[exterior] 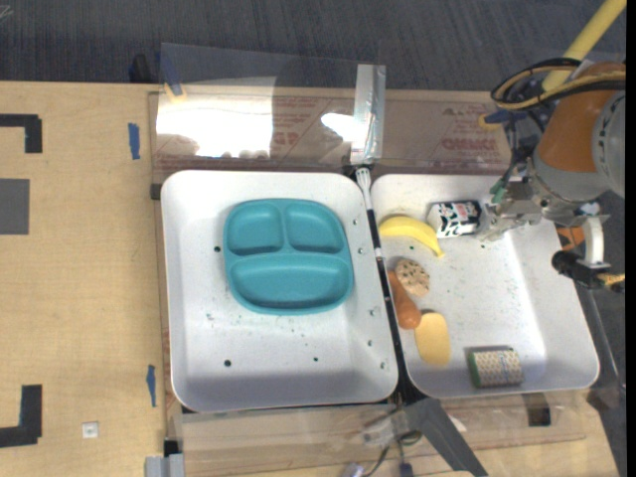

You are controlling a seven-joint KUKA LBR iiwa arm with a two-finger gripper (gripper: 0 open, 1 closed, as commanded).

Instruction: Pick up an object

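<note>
Objects for the picking sit in the right bin (556, 296), 6 of them by my count, and they crowd its left side. Up top, a small black-and-white can (453, 217) lies on its side near the back wall. Just left of it, a yellow banana (407, 233) curves along the bin's left edge. Below the banana comes a speckled tan piece (413, 276), round and cookie-like, touching an orange carrot-shaped item (404, 304) that runs down along the divider. Under those, a pale yellow-orange lump (432, 336), smooth and rounded. And off toward the front edge, apart from the cluster, a small block (494, 366) with a patterned greenish face and a grey top.

Over to the left bin (199, 356): 1 thing in there, a teal divided plate (288, 254) with 3 compartments, 2 small at the back and 1 wide at the front, lying flat near the bin's middle.

Now the gripper (494, 222), reaching in from the right under the grey arm (586, 147) and its orange band. It hangs low over the back of the right bin, just right of the can. Nothing is visible between its fingers, and whether they are spread or pressed together, I cannot tell from this angle.

Behind both bins, a clear plastic sheet (268, 117) stands against the brown bench (70, 266).
</note>
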